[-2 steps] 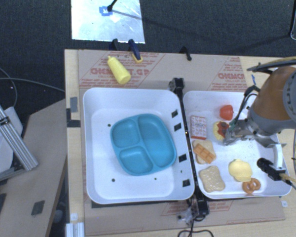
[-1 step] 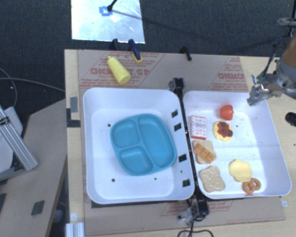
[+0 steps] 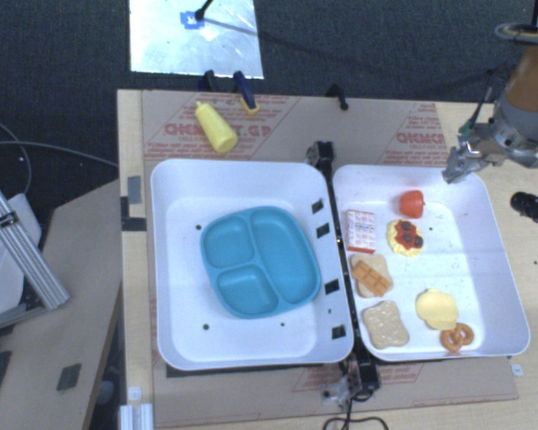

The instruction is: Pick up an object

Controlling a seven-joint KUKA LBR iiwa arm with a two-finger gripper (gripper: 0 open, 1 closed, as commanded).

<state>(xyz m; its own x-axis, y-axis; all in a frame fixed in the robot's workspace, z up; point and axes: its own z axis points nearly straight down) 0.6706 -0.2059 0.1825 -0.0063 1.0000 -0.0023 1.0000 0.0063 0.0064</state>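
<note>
The right bin [image 3: 498, 240] holds several toy foods: a red tomato [image 3: 412, 202], a small tart with red topping [image 3: 405, 236], a white packet with red print [image 3: 360, 229], a waffle [image 3: 371, 275], a slice of toast [image 3: 385, 323], a yellow lemon-like piece [image 3: 438, 308] and a pretzel [image 3: 456, 336]. My gripper [image 3: 457, 163] hangs above the bin's far right corner, up and to the right of the tomato. Nothing shows between its fingers.
The left bin [image 3: 175, 240] holds a blue sectioned plate [image 3: 260, 260]. A yellow bottle [image 3: 215, 126] lies on the cardboard behind that bin. Black clips [image 3: 327, 231] run along the divide between the bins. A metal frame [image 3: 13, 240] stands at the far left.
</note>
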